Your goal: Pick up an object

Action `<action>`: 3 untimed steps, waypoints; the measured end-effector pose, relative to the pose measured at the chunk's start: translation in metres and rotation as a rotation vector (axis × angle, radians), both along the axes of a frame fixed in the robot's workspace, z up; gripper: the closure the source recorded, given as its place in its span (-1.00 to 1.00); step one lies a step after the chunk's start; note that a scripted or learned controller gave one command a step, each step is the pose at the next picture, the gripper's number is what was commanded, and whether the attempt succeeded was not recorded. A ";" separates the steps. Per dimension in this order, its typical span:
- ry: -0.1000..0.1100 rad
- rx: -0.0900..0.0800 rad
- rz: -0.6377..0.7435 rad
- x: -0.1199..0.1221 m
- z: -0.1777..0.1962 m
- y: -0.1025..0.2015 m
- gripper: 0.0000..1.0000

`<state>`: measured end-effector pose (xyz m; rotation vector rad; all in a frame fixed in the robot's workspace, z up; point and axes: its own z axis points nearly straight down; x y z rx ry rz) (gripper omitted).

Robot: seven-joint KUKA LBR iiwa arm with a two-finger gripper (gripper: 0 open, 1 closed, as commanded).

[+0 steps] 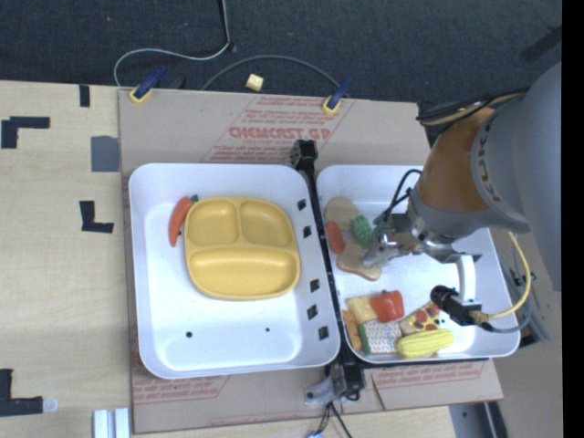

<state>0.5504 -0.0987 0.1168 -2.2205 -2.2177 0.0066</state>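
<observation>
end effector (388,243): down in the right bin (493,272), just right of the divider, over the tan slab-shaped toy (351,245) and green piece (363,227). Can't tell how far apart its jaws are; arm body blocks the view.
target: judgement only, probably the tan slab or the green piece, since the tool sits right on them. Nothing visibly held.
right bin contents: red piece (336,236) by the divider; red block (389,305), corn cob (425,342), pizza-slice toy (425,318) and a pale ridged piece (380,338) bunched at the near edge, below the tan slab.
left bin (151,272): yellow divided plate (243,246) in the middle, orange carrot (178,220) touching its left rim.
why so placed: loose clutter in the right bin looks like pick stock; left bin with the plate reads as the drop side. Guess.
table (55,272): light wood, black tape marks left of the left bin.
cardboard sheet (274,135): under both bins, clamped at the far edge by blue-and-yellow clamps (143,89).
text: red print on the cardboard, roughly "CHEMCAST GP"; not fully legible.
risk: items touch each other, a close may catch two or slip off.
</observation>
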 end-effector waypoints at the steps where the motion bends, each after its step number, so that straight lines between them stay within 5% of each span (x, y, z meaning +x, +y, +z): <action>1: -0.014 0.000 0.006 0.052 0.073 0.024 1.00; 2: -0.017 -0.006 0.000 0.062 -0.017 -0.025 1.00; 3: -0.014 -0.003 0.000 0.036 -0.029 -0.011 1.00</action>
